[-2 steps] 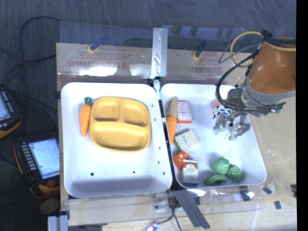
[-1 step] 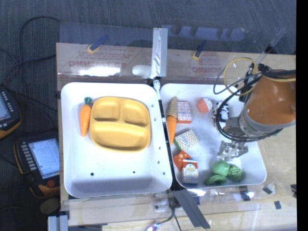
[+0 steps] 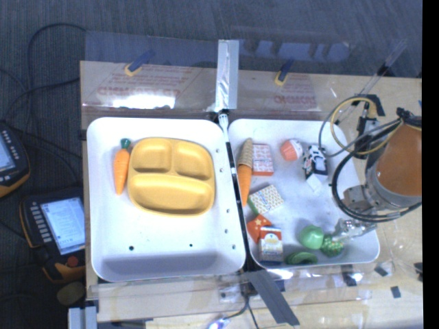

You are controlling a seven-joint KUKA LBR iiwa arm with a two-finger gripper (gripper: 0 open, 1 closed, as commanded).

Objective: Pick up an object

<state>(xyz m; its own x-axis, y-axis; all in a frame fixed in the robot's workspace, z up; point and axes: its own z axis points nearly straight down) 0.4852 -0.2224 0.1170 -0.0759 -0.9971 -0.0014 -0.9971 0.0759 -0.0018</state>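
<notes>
"Dark-green knobbly plastic toy [image 3: 332,247]: location and condition?"

"Camera view: it lies in the near right corner of the right white bin [image 3: 310,199], just beside a smooth green ball [image 3: 312,237]. I judge the approach step. My gripper [image 3: 345,233] hovers over it; open or closed, I cannot tell. Next move needs a straight descent."
</notes>
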